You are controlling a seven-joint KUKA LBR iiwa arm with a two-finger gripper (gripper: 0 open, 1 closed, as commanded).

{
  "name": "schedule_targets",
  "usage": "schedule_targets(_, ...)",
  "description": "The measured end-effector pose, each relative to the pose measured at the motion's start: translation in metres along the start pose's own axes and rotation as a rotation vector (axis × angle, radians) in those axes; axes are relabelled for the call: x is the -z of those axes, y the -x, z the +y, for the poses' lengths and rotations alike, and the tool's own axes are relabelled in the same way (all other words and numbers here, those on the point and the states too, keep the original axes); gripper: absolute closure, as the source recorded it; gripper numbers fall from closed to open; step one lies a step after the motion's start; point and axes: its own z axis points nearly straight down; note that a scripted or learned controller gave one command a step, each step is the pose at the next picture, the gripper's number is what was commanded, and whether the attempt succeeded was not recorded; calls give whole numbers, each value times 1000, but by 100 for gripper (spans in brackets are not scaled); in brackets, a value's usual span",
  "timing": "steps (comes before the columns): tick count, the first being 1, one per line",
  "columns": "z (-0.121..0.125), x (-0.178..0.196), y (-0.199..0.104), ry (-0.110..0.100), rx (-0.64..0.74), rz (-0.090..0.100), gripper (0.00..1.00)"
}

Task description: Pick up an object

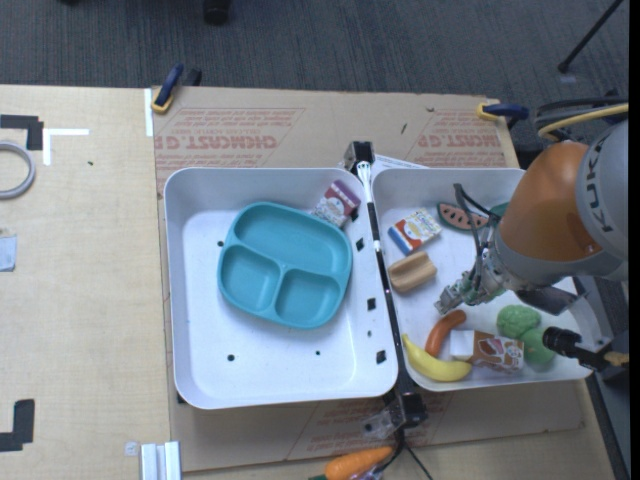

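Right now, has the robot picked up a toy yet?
Not yet. Nothing looks lifted: the banana, hot dog and bread roll all lie in the right bin. The gripper is low among them. Grabbing and lifting remain.

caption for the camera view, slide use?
KUKA arm's claw low in the right bin among toy foods; teal divided plate sits in the left bin.
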Motion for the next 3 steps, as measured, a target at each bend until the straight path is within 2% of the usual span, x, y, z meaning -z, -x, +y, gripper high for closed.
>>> schedule_targets(1,20,90,-73,-1,65,0,100)
schedule_targets(2,32,255,-85,1,53,-3,100)
schedule_targets(3,2,204,-81,-2,161,-1,100)
